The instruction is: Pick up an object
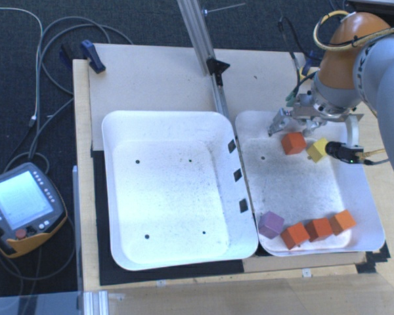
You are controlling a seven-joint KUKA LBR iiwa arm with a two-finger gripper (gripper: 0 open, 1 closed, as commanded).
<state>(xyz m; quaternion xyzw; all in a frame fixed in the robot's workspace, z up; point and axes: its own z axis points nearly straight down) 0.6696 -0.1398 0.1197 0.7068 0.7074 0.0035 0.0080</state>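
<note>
The orange block [293,143] nearest my pincer [295,122] lies at the far end of the right bin [366,199], just below my pincer and touching or nearly touching it; I cannot tell which. A yellow block [316,150] sits just beside the orange one, on its right. My pincer hangs over the bin's far edge, and whether it is spread or closed I cannot tell from this angle; nothing is seen gripped in it. My arm [371,58] enters from the right, its orange band [352,38] above the wrist. At the bin's near rim a row runs left to right: a purple block [271,224], then three orange blocks [317,229] touching one another. The left bin [118,130] adjoins the right one. Both rest on the surface [151,77]. A blue clamp [92,55] grips the surface's far left corner, and a handheld controller [23,209] lies on the floor to the left.
</note>
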